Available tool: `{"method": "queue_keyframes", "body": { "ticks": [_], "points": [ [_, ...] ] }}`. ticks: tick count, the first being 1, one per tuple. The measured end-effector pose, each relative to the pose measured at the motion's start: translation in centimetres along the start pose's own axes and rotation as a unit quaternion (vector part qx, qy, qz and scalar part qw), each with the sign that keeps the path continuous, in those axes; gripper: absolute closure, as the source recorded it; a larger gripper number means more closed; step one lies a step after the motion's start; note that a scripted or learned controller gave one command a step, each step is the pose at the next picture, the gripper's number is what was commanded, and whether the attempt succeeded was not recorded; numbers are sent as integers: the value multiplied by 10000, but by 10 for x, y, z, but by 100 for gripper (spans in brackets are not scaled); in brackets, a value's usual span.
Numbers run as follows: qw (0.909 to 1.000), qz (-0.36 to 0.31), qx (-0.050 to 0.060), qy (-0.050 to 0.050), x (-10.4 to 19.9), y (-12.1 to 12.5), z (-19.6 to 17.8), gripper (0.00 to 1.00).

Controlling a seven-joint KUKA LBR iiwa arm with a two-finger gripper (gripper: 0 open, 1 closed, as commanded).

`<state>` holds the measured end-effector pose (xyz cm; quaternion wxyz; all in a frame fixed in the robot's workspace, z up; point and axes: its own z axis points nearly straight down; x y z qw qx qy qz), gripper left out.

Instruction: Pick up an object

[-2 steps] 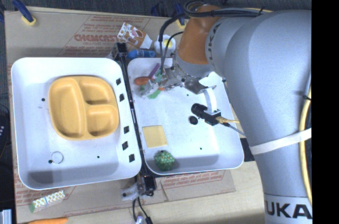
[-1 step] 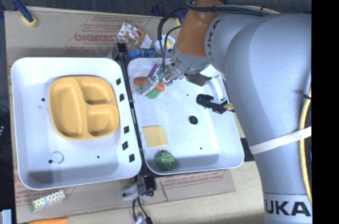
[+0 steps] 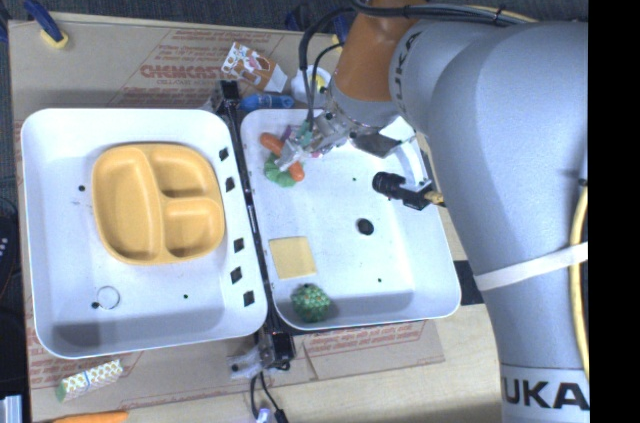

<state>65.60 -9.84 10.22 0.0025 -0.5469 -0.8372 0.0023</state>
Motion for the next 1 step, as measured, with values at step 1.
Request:
{"method": "queue_keyframes", "body": {
  "ticks": [1],
  "points": [
    [9999,-158,-37,-7,45,20,-91,100]
  ]
}}
